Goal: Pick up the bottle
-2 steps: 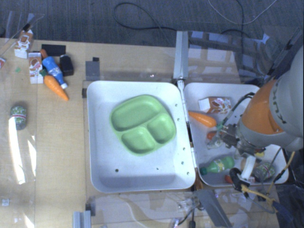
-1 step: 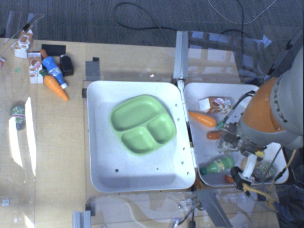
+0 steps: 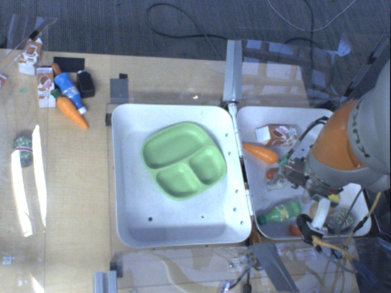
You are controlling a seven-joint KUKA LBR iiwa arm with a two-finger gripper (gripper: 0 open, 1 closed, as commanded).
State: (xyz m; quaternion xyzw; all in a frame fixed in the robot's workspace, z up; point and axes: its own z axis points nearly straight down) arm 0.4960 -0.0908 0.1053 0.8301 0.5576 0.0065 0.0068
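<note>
The bottle [image 3: 280, 213] lies on its side in the right bin [image 3: 259, 119], near that bin's front edge, just below and slightly left of the claw [image 3: 292, 174]. It does not sit between the claw's parts. Whether the claw is released or clenched cannot be told. The bottle is green with a yellowish middle and a dark end toward the left bin [image 3: 125, 182].
</note>
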